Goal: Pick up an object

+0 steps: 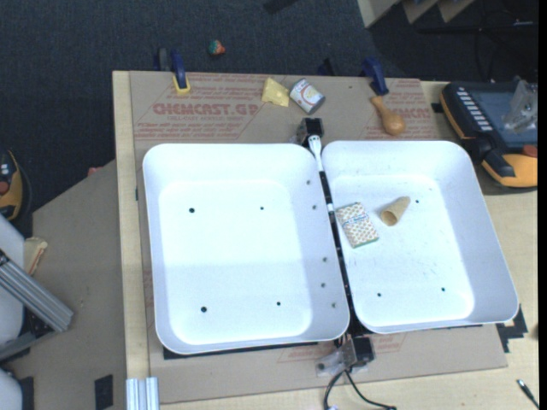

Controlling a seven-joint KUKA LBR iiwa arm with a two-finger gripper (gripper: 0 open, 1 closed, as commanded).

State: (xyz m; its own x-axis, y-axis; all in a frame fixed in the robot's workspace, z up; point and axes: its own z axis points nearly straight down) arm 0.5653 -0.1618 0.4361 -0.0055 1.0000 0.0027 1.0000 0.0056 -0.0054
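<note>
White plastic forms both shallow bins, set side by side on a brown board at the centre of the frame. Left bin: floor marked by four small dark dots. Right bin: two objects lie in its upper left area. A small patterned box rests close to the bin's left wall, tilted slightly. A tan cone-shaped piece lies on its side just to the right of the box, near it but apart from it.

Brown board, above the bins: a yellow wedge-shaped item and a small white-and-dark block sit just beside each other near the upper centre. A tan pear-shaped item lies further right. Blue clamps grip the board's upper edge.

Gripper state: cannot be determined from this view.

Upper right of the frame: an orange-and-black handheld unit rests beside the board.
</note>
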